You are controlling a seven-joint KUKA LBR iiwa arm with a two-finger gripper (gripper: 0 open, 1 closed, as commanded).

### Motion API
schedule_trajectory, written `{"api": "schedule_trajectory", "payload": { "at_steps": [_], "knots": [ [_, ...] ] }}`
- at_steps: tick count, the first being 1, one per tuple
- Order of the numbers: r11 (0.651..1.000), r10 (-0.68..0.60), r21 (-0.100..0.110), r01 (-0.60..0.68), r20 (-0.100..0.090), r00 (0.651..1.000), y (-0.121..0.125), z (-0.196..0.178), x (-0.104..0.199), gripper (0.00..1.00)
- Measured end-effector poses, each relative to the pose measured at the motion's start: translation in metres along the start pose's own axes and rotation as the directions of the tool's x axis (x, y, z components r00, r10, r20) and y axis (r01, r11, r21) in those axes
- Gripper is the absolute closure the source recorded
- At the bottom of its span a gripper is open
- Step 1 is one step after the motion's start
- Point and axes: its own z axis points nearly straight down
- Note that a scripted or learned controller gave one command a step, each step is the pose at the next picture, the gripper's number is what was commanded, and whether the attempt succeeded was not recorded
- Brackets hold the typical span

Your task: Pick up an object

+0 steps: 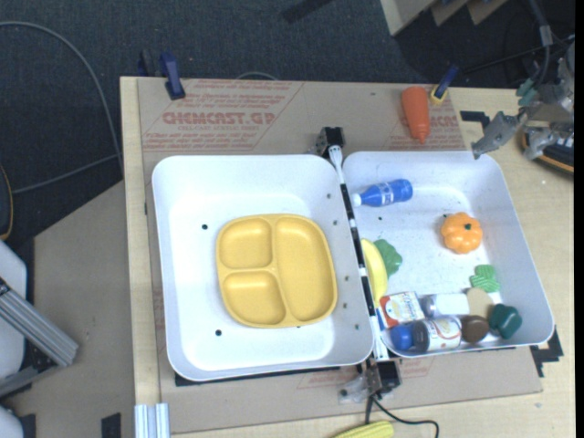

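The right bin (511, 210) holds several objects. A blue bottle (385, 192) lies near its far left corner and a small orange pumpkin (462, 233) sits toward the right. A banana (372, 272) lies along the left wall beside a green piece (389, 256). At the near edge a red-and-white labelled bottle (425, 307), a dark blue-capped bottle (420, 336), a brown piece (474, 328), a dark green piece (505, 318) and a light green piece (486, 278) crowd together. My gripper (497, 133) hangs over the bin's far right corner, above and apart from all of them.
The left bin (178, 245) holds a yellow three-compartment plate (276, 270). An orange carrot (415, 112) lies on the cardboard behind the right bin. Blue clamps (171, 76) hold the board's far edge. The arm's body (552, 117) enters at the upper right.
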Motion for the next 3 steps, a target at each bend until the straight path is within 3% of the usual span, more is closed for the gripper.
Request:
{"api": "schedule_trajectory", "payload": {
  "at_steps": [1, 2, 3],
  "knots": [
    [1.0, -0.001, 0.0, 0.001, -0.001, 1.0, -0.013, 0.167, -0.024, 0.0],
    [1.0, 0.001, 0.001, -0.001, -0.001, 1.0, -0.057, 0.197, 0.001, 0.0],
    [1.0, 0.002, -0.002, -0.002, 0.0, 1.0, -0.056, 0.187, 0.001, 1.0]
  ]
}}
